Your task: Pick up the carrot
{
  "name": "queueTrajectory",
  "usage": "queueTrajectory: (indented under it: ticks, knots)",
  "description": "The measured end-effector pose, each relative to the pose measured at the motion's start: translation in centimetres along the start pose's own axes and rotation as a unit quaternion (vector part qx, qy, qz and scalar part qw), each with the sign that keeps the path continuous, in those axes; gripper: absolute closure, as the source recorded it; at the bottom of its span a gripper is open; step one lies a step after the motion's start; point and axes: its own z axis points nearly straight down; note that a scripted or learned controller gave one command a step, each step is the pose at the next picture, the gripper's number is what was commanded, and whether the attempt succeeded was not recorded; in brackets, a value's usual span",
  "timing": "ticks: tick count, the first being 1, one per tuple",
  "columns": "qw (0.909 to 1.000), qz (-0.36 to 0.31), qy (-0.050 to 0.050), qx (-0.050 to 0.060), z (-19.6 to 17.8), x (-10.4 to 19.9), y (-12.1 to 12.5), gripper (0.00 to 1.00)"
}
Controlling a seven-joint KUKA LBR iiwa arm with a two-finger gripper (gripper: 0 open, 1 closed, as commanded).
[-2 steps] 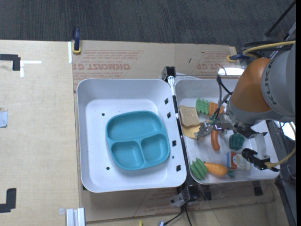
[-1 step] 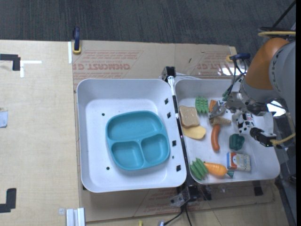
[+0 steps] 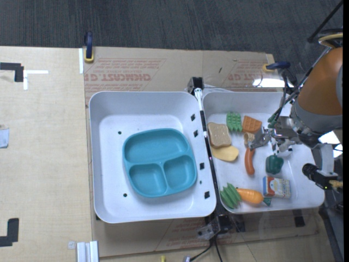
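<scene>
A light wooden bench point(image 3: 43, 146) sits in front of a dark grey floor, and a flat sheet of brown cardboard point(image 3: 142, 72) lies on it under two white bins.

The carrot point(image 3: 250, 196) lies flat in the right bin point(image 3: 305, 192), close to that bin's near wall. It is orange, and a bunch of green leaves point(image 3: 230, 196) sits on the end that points at the left bin. Just past the carrot's other end lies a small box point(image 3: 277, 187) with red, white and blue on it. Nothing is holding the carrot.

A bit farther back from the carrot lies a red sausage point(image 3: 250, 161), standing on end as I see it. Beside the sausage, toward the left bin, is a pale yellow slice point(image 3: 227, 154), and a slice of brown bread point(image 3: 219, 135) touches it from behind. Farther back still from the carrot are a bumpy green piece point(image 3: 234, 122) and an orange waffle piece point(image 3: 251, 125), side by side. A small dark green thing point(image 3: 274, 163) lies behind the box.

The gripper point(image 3: 256, 141) is well back from the carrot, right over the top end of the sausage and just by the waffle piece. Its metal fingers look a little apart, and I see nothing between them. The grey arm point(image 3: 322, 91) with its orange band comes in from the right.

The left bin point(image 3: 103, 146) is on the leafy side of the carrot, past the wall between the bins. In it rests a blue plate point(image 3: 159, 161) with three parts.
</scene>
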Motion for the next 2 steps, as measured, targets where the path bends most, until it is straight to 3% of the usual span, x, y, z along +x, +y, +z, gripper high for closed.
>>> queueTrajectory:
  ticks: [1,2]
  knots:
    - [0.9866,-0.163,0.001,-0.001,2.9,0.5,-5.3,0.0]
    - [0.9596,-0.281,-0.004,-0.005,8.3,2.2,-5.2,0.0]
